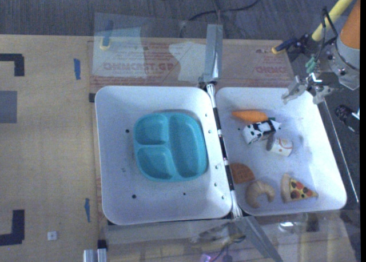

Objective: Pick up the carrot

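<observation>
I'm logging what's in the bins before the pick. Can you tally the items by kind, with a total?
Carrot: 1
Black-and-white cow toy: 1
White cup-like toy: 1
Brown cookie-like piece: 1
Croissant: 1
Pizza slice: 1
Teal divided plate: 1
Total: 7

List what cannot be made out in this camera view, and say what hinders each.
- Gripper: too small and blurred to tell open from shut.
- Arm: cut off by the right edge.
- Black-and-white toy beside the carrot: too blurred to identify.
- Brown item by the right bin's left wall: too small to name.
</observation>
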`<state>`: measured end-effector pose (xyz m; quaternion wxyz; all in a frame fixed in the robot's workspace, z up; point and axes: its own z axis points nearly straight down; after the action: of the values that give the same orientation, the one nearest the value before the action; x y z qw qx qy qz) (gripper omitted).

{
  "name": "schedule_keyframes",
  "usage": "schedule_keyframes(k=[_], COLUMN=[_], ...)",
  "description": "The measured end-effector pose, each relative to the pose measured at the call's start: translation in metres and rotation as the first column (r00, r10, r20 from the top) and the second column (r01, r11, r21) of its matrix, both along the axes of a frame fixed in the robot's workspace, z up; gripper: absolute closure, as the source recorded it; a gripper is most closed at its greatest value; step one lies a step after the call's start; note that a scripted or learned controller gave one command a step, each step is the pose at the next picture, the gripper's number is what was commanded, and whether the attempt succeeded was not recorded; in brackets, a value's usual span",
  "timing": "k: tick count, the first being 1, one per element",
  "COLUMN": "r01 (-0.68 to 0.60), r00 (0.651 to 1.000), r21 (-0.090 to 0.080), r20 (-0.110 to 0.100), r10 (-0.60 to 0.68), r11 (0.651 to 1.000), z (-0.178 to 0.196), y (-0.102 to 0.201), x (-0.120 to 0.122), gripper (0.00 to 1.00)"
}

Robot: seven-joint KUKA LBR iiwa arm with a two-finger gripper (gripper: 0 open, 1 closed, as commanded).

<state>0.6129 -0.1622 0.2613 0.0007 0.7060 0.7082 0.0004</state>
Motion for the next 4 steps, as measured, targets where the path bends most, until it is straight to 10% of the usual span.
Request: schedule_keyframes(k=[1, 2, 3, 4], r01=[-0.115, -0.277, -0.417, -0.414], r00=[0.993, 0.961, 0.909, 0.910], r21=[0.000, -0.007, -0.001, -0.008], r20=[0.000, 0.017, 0.003, 0.011], r10=[0.115, 0.277, 0.417, 0.414], r11=[0.993, 0.961, 0.909, 0.910], z=[-0.134, -0.158, -0.174, -0.161], y=[0.024, 0.034, 0.054, 0.051], x=[0.029, 0.062, 0.041, 0.043], gripper=[0.00, 0.00, 0.00, 1.00])
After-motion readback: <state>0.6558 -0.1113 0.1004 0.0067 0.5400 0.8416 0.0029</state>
